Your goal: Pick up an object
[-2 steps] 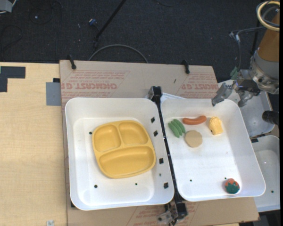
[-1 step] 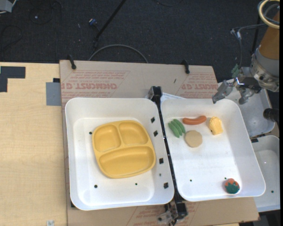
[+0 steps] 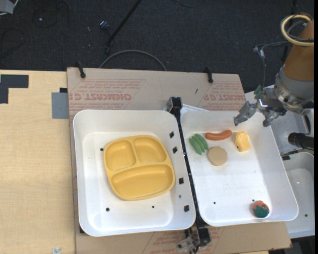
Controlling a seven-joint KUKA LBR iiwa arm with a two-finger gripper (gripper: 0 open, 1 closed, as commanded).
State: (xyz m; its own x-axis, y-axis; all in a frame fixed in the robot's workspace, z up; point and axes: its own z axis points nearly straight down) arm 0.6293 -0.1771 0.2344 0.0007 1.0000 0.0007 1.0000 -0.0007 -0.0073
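While two white bins (image 3: pixel 87 142) sit on cardboard (image 3: pixel 148 91) above dark carpet (image 3: pixel 148 25), the gripper (image 3: pixel 257 115) hangs released.

Both white bins (image 3: pixel 230 216) looked like smooth, slightly glossy plastic, and the yellow divided tray (image 3: pixel 139 167) at the frame's centre left had a matt plastic finish. Beneath them lay printed brown cardboard (image 3: pixel 148 91), beside a pale, wood-grained surface (image 3: pixel 26 168) at left.
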